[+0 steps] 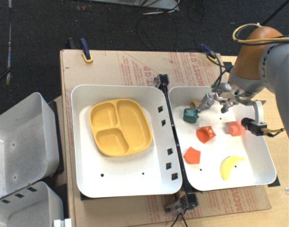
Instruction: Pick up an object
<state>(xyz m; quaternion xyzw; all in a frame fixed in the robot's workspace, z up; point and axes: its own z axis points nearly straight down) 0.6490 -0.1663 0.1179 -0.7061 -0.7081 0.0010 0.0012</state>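
Arm is hovering over the right bin, nothing in the gripper.

Gripper (219, 100) is sitting over the upper part of the right bin (262, 171); jaws are looking spread, with nothing between them. Teal block (190, 115) is lying just beside the left fingertip, can't tell if touching. Red block (205, 134) is sitting mid-bin, another red block (192, 155) lower left of it, pink-red piece (234, 128) to the right near the arm's wrist, yellow banana (231, 166) near the bottom edge. Left bin (83, 174) is holding a yellow divided plate (120, 126), well apart from the gripper.
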